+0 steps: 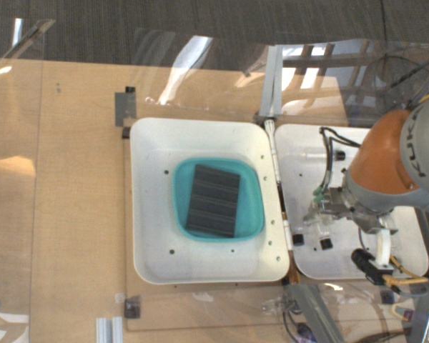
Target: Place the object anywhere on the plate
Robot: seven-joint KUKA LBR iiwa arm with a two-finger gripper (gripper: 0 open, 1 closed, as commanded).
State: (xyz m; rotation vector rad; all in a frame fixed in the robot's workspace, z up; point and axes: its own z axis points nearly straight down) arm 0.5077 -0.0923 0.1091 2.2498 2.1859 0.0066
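A teal plate [252,207] lies in the middle of the left white bin [149,191]. A dark grey ridged rectangular block [213,201] rests flat on the plate, well inside its rim. My gripper [320,213] hangs over the left part of the right bin [300,156], below the orange wrist band [382,159], apart from the block and the plate. The wrist hides much of the gripper.
A raised divider [275,184] separates the two bins. Two small black marks [297,239] sit on the right bin's floor near its front left. Cables run along the arm at the right. Bare wooden bench [57,191] stretches to the left.
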